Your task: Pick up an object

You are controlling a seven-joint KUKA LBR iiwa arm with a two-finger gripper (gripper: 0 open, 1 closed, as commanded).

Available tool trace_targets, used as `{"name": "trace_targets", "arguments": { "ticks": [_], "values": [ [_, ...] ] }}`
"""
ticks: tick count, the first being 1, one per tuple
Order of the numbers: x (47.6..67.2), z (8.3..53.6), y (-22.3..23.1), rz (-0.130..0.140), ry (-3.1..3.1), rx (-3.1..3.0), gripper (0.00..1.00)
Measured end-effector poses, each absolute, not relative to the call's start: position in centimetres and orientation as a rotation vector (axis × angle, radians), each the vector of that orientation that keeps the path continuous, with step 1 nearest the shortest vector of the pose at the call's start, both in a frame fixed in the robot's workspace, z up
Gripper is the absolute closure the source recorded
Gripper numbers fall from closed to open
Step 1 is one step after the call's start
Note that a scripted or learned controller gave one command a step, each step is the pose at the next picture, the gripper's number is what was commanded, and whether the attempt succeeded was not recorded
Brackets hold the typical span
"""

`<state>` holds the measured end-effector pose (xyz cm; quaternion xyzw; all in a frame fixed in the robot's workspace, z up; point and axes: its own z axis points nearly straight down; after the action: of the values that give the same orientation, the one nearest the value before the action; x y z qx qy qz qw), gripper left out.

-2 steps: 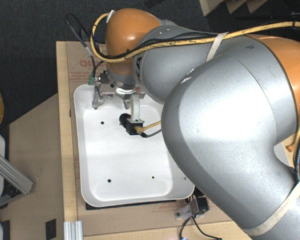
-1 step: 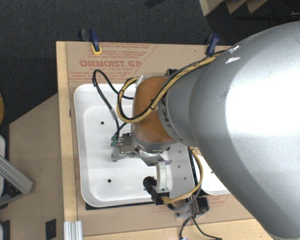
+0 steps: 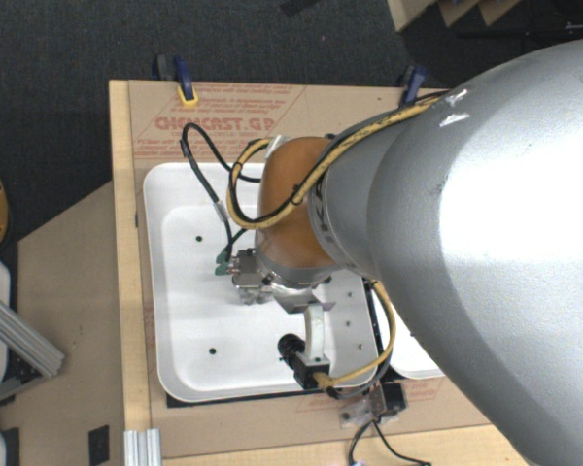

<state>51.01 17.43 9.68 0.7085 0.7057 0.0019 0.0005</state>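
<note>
My arm reaches in from the right, and its big grey body and orange band (image 3: 290,207) cover most of the left bin (image 3: 180,289). The gripper (image 3: 243,278) hangs below the wrist over the bin's middle, seen from above as a small metal block with a green bit at its left side. The wrist hides whatever lies under it. The bare white floor of the bin to the left of the gripper carries two small dark dots (image 3: 212,350).
Yellow and black cables (image 3: 219,187) loop from the wrist over the bin's far wall. A black bracket (image 3: 299,355) sticks out near the bin's front rim. The bins stand on a cardboard-coloured board (image 3: 126,260), with blue clamps (image 3: 183,74) at its far edge.
</note>
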Motion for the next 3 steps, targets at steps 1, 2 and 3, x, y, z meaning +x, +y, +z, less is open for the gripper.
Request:
{"name": "trace_targets", "arguments": {
  "ticks": [1, 2, 3],
  "values": [
    [56.4, 16.0, 19.7, 0.014, 2.22, 2.216, 1.0],
    [60.5, 27.7, 22.7, 0.024, 2.22, 2.212, 1.0],
    [60.2, 26.8, 22.5, -0.001, 2.223, 2.219, 0.0]
  ]
}}
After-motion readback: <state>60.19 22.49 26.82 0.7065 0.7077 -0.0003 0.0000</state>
